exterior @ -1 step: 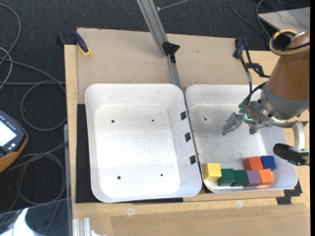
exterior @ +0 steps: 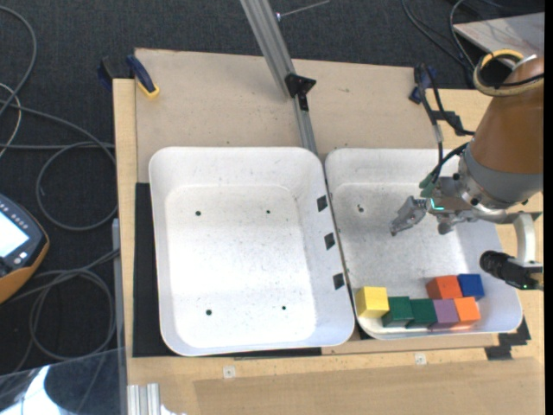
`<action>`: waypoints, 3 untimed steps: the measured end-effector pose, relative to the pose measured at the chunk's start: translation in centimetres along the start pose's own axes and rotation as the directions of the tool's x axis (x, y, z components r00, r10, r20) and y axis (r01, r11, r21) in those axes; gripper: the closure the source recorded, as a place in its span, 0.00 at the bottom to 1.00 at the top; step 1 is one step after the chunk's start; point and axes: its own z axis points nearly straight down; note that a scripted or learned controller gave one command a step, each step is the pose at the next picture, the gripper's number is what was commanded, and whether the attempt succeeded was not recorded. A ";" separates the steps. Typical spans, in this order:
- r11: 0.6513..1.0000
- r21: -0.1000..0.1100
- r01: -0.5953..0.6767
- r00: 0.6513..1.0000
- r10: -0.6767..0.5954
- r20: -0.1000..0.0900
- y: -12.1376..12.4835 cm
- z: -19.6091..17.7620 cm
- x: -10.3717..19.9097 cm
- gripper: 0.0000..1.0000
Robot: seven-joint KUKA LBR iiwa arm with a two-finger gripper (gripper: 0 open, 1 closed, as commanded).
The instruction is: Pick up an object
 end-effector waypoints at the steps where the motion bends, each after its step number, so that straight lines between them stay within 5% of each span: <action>1: 1.000 0.006 -0.001 1.000 0.001 -0.001 0.2 4.5 0.7 0.00; 2: 1.000 0.008 -0.001 1.000 0.001 -0.001 -1.0 10.0 0.5 0.00; 3: 1.000 0.004 -0.001 1.000 0.001 0.000 -1.0 10.9 0.6 0.00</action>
